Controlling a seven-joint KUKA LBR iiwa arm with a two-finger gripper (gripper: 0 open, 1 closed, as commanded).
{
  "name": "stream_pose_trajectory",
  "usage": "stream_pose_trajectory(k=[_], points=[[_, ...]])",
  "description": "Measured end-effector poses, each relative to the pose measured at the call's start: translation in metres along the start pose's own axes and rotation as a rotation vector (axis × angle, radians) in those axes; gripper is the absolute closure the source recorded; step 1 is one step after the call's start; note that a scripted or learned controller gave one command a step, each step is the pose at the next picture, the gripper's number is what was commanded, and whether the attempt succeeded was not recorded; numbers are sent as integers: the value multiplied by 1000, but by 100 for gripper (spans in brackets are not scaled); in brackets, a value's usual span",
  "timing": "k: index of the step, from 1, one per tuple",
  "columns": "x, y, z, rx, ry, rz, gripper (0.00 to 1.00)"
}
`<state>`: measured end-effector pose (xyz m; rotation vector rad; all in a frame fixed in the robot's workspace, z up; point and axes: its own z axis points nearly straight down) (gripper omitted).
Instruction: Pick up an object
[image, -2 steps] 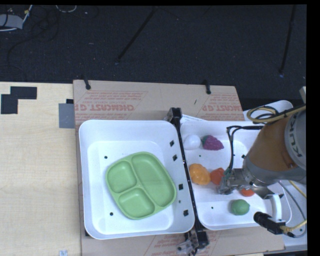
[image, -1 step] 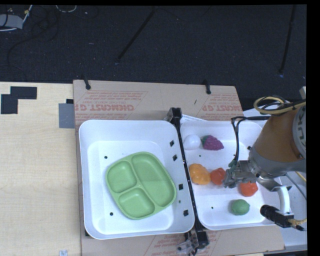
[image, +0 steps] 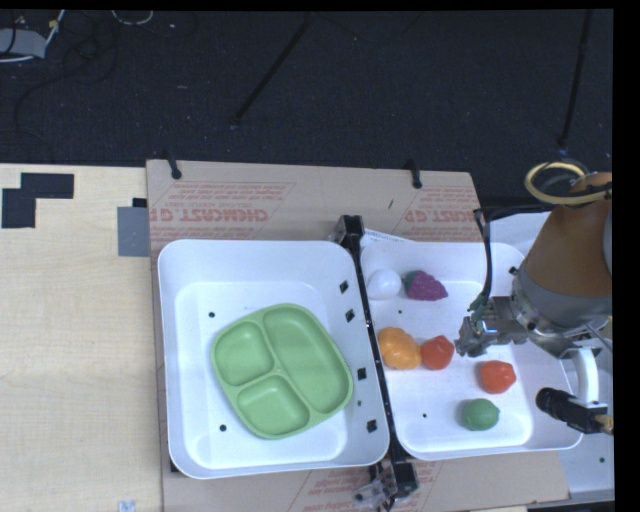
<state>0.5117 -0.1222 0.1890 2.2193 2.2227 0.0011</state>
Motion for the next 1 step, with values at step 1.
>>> stream_pose_trajectory(k=[1], points=[[-1,0,-35,1,0,1,100]])
